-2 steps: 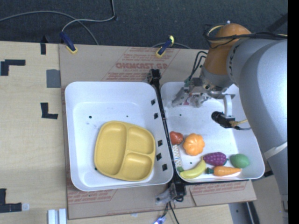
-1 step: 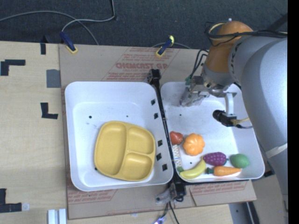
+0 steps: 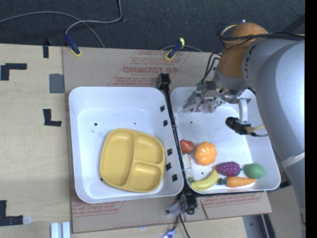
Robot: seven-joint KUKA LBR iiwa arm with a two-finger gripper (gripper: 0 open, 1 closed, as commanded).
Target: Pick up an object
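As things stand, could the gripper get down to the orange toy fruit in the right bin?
Probably yes. The gripper hangs over the far end of the right bin; the orange toy fruit lies nearer, uncovered from above, though a red piece touches its left side.

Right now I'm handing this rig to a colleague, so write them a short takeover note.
Gripper: over the far end of the right bin, nothing seen between its fingers.
Toy food lies at that bin's near end: tomato, orange, grapes, banana, carrot, lime.
Left bin: yellow divided plate.
Done: nothing picked up.
Left: grasp and lift one object.
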